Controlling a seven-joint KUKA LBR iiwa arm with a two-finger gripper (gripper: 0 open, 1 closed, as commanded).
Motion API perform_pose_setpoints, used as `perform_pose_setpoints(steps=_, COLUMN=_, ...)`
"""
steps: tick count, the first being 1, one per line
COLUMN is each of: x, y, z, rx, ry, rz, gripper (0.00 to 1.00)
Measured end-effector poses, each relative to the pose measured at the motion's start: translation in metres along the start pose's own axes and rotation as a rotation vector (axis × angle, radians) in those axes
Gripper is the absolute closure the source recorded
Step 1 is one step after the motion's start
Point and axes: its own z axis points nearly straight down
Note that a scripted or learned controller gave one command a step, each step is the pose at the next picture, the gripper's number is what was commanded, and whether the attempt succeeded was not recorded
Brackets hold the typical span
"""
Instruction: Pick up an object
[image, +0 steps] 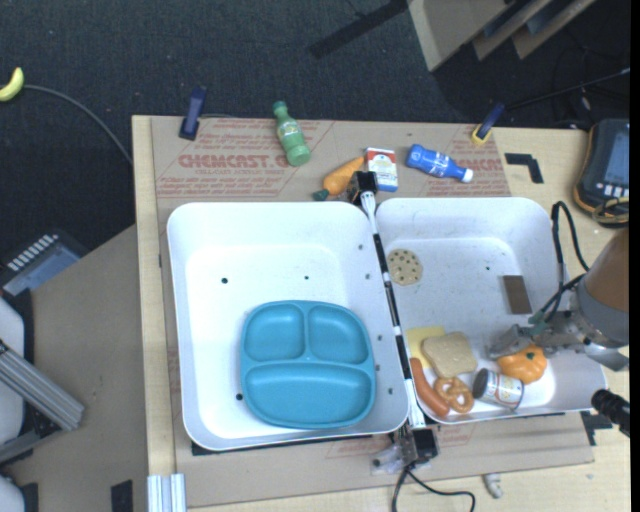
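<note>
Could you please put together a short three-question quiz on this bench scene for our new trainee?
1. True or false: the blue tray lies in the left bin.
2. Which lies on the board behind the bins: A) green bottle, B) cookie, C) can?
3. Fill in: the pincer is over the ____ bin, next to an orange toy.

Key: 1 true. 2 A; the cookie and the can are in the right bin. 3 right.
</note>
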Motion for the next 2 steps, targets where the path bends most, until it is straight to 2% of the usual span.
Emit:
perform_pose_setpoints(steps=1, x=0.006, y=0.094, z=-0.001, rx=-0.003, ry=-0.001, rz=-0.003, gripper=0.0)
perform_pose_setpoints(steps=2, x=-0.006, y=0.116, z=0.0, rx=0.002, ry=0.009, rz=-0.006, gripper=0.0)
